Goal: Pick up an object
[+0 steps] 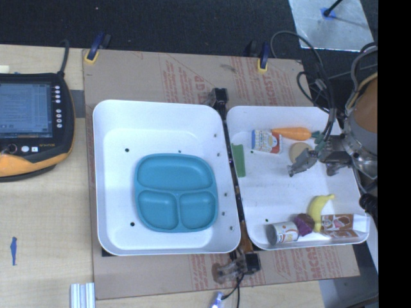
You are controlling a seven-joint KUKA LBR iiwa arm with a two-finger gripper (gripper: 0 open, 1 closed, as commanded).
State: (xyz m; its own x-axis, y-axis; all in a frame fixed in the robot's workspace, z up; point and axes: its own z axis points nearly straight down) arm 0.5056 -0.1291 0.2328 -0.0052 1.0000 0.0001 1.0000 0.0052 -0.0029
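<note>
Partly cut off: arm (363,117) at right edge | end effector (314,162) spread wide, holding nothing | beige object (297,151) half-hidden

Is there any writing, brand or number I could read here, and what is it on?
None reads as words at this size.
Cardboard sheet: lines of red print, too blurred to read.
Handheld screen: rows of text, too small to read.
Small packet: red and blue label, blurred.
Can: label unreadable.
Flat box: print unreadable.
The blue tray, the banana and the carrot bear no visible text.
</note>
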